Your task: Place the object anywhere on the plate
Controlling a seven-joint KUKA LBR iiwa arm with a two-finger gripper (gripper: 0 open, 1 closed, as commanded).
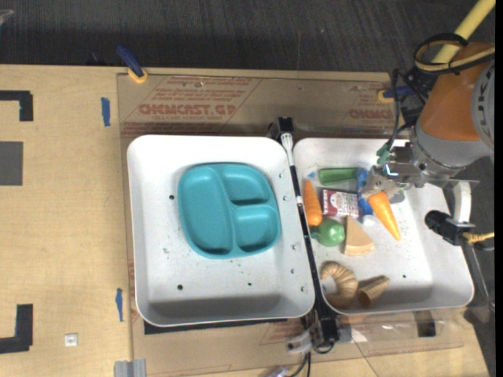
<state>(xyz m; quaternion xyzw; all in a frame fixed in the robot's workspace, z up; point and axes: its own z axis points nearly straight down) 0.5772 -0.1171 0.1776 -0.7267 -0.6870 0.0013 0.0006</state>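
Beneath everything we see a pale wooden bench (pixel 55 234) with a sheet of printed cardboard (pixel 204 100) carrying two white bins side by side. Starting at the gripper (pixel 387 181), which sits low over the upper part of the right bin (pixel 440 285), we cannot tell how it is set, since the wrist body covers it from above. Just below it and touching its tip area lies an orange carrot-shaped toy (pixel 385 214), slanting down and to the right; whether it is gripped we cannot tell. Just to the left of the gripper lie a green cylinder (pixel 338 176) and a small blue piece (pixel 364 181), with a dark red packet (pixel 339 203) under them. Further left sits another orange piece (pixel 312 203) along the bin wall, a green round toy (pixel 333 232) below it, and a tan wedge (pixel 359 238) beside that. Lower still we see a spiral bread-like item (pixel 338 276) and a brown cone-like one (pixel 372 287). Above and to the right of the gripper rises the grey arm with its orange band (pixel 452 100). Well to the left, in the left bin (pixel 153 281), rests the teal plate (pixel 229 209), divided into compartments and holding nothing.
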